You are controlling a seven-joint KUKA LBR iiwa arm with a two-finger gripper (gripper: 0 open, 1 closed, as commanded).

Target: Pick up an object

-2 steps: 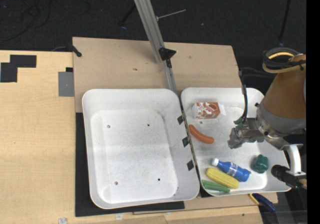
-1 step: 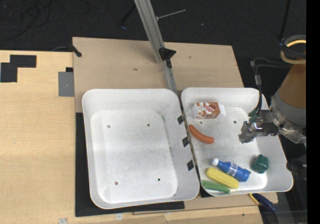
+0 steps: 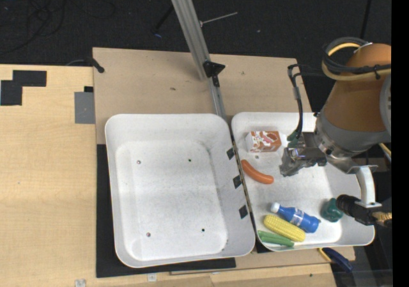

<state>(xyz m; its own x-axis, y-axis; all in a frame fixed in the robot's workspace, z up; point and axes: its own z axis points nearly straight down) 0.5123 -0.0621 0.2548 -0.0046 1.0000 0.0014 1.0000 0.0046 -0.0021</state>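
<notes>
So the biggest thing on the bench (image 3: 51,151) is the left bin (image 3: 169,193), a shallow white tray. I'll use the right bin (image 3: 358,231) as my landmark, since all the small stuff sits in it. The left bin butts right up against the right bin's left wall, with a few little black clips along the seam between them.

The arm (image 3: 358,97) comes in over the right bin's right side, chunky grey body with the orange band on top, and it covers that bin's upper right corner. A slanted metal rail (image 3: 192,27) runs from the far dark background down toward the right bin's top left corner.

The gripper (image 3: 295,163) hangs over the middle of the right bin, low over the floor, a dark metallic lump from this angle. Honestly can't tell if the jaws are apart or together, they're just too murky, and I see nothing between them.

Objects, all in the right bin: a red and white packet (image 3: 264,140) near its top left, just left of the gripper. An orange carrot (image 3: 257,174) lies by its left wall, below the packet. A yellow corn cob (image 3: 284,228) sits near its bottom edge, touching a blue bottle (image 3: 296,217) just above it. A green pod (image 3: 276,239) lies tucked under the corn at the rim. A small teal thing (image 3: 331,210) sits toward the lower right.
</notes>
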